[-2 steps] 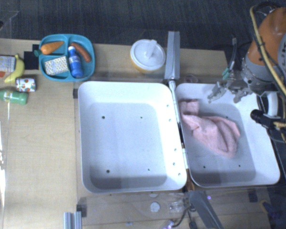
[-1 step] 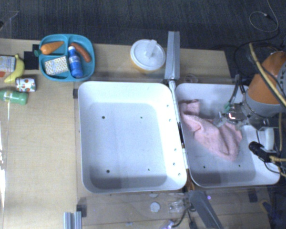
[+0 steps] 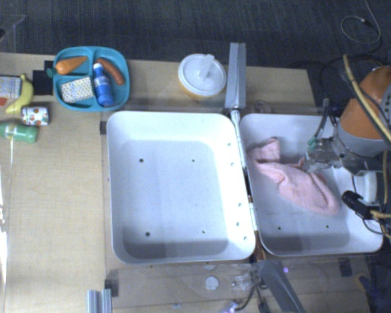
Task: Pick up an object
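A crumpled pink cloth point(image 3: 292, 180) is spread across the right bin point(image 3: 293, 240). The end effector point(image 3: 317, 158) is seen low at the cloth's right edge; its opening cannot be told

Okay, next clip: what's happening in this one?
A grey arm reaches in from the right over the right bin, its gripper low at the right end of a pink cloth lying crumpled in that bin. Whether it has hold of the cloth is not clear. The left bin sits alongside.
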Available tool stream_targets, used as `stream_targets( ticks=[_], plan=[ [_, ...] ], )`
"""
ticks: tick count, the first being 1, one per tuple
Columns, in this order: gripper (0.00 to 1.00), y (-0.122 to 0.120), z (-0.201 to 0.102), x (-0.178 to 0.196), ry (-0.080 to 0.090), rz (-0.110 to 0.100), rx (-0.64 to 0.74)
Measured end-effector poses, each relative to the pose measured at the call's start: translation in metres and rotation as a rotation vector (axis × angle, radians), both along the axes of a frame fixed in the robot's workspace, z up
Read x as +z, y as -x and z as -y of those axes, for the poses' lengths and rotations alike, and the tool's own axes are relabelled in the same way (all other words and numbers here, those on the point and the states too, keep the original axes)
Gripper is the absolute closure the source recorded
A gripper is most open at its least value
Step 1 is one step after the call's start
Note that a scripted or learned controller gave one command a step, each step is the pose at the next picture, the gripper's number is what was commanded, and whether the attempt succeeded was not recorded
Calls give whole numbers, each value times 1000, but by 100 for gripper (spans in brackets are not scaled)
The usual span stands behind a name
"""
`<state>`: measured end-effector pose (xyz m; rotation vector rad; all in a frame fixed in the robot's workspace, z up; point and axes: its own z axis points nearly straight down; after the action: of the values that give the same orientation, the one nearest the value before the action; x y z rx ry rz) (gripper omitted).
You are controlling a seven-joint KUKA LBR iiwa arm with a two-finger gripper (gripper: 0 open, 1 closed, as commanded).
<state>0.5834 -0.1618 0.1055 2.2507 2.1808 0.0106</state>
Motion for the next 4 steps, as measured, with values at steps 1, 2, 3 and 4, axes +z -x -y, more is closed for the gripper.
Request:
stream_targets(
  ticks=[1, 2, 3, 4],
  plan=[
    [0, 0, 0, 0, 0, 0, 0],
    [0, 21, 29, -3, -2, -9, -79],
    [100, 19, 27, 8, -3, -6, -77],
    [0, 19, 27, 8, -3, -6, -77]
  ],
)
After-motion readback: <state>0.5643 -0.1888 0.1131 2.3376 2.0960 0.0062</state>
